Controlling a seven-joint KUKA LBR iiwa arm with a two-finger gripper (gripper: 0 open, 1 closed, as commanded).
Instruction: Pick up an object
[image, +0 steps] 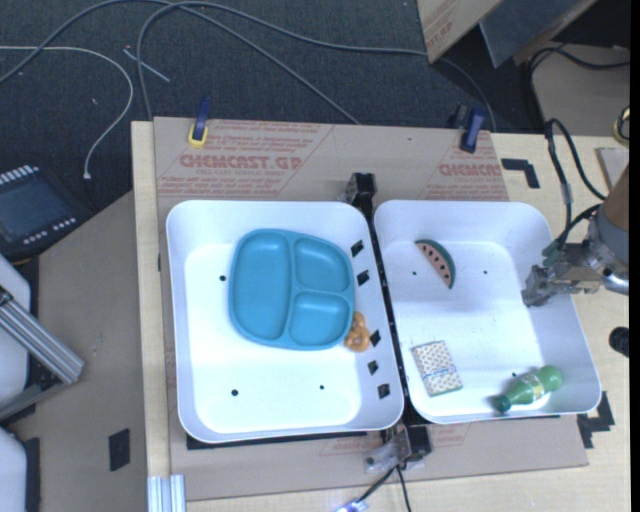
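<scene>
Overhead slanted view of both bins (200, 300)

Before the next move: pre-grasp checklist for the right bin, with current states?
1. Gripper over the right bin, at its right wall: ok.
2. Fingers open for a pick: cannot tell, too small and blurred.
3. Nothing held yet: cannot tell.
4. Candidates in the right bin: watermelon slice, patterned packet, green bottle lying on its side: ok.
5. Candidates spaced apart from each other: ok.
6. Bottle clear of the wall: not ok, it lies against the bin's front right rim.
</scene>
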